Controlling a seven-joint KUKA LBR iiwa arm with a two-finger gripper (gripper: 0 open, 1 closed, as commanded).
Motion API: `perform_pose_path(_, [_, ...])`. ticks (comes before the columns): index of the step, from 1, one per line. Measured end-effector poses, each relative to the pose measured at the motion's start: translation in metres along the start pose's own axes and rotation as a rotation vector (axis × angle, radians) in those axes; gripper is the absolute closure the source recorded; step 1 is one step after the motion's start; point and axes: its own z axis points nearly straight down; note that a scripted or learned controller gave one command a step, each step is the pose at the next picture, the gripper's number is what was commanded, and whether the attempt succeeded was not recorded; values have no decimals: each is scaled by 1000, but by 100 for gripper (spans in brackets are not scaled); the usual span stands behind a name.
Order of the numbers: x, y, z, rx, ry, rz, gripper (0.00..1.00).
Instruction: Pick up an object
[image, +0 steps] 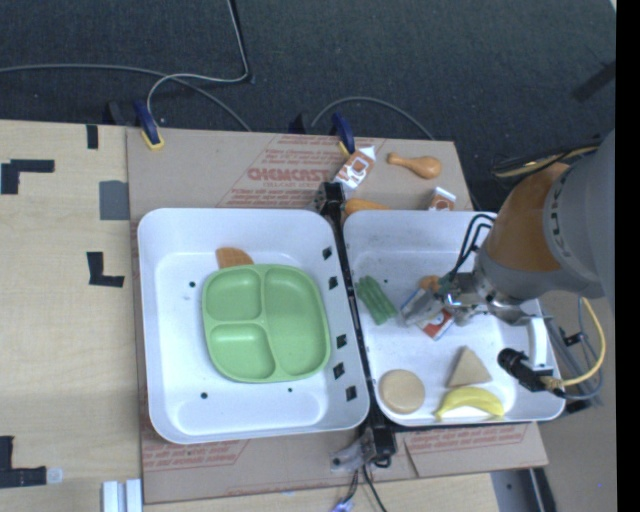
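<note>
1. Gripper (425, 303) sits low in the right bin (400, 232), reaching in from the right; whether it is open or closed cannot be told.
2. Red-orange object (436, 324) lies right under the gripper tip, partly hidden.
3. Green block (376, 299) lies just left of the gripper.
4. Round tan disc (402, 390), tan wedge (467, 368) and banana (470, 403) crowd the bin's near edge.
5. Green divided plate (266, 322) fills the left bin (165, 330), an orange piece (233, 257) behind it.

Smooth, seemingly plastic green plate (266, 322); matt brown cardboard sheet (290, 175).
</note>
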Motion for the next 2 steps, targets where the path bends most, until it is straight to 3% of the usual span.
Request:
perform_pose_path(1, [-1,-1,-9,1,-2,1,100])
perform_pose_path(2, [78,36,-98,7,2,0,100])
